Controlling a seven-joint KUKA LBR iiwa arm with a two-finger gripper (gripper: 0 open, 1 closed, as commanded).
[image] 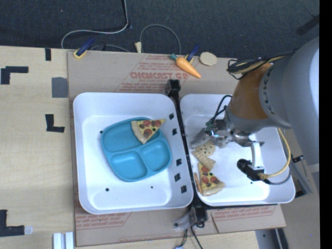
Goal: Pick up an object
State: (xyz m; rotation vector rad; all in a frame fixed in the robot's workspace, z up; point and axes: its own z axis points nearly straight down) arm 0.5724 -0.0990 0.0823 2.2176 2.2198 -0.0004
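Against the black divider [177, 134] between the bins, a cracker-like piece [204, 150], a wedge [206, 163] and a pizza slice [208, 182] lay flat on its right, another pizza slice [146, 129] on its left.

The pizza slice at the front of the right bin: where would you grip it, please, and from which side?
Probably across the narrower end of the pizza slice, coming straight down: it lies flat on the right bin, and another piece touches its far end.

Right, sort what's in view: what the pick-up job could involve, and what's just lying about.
Job:
gripper, down in the right bin
cracker piece by its tip
pizza slice in that bin
pizza slice on the blue tray
blue tray

Lying about:
toy carrot behind the bins
round pale disc beside it
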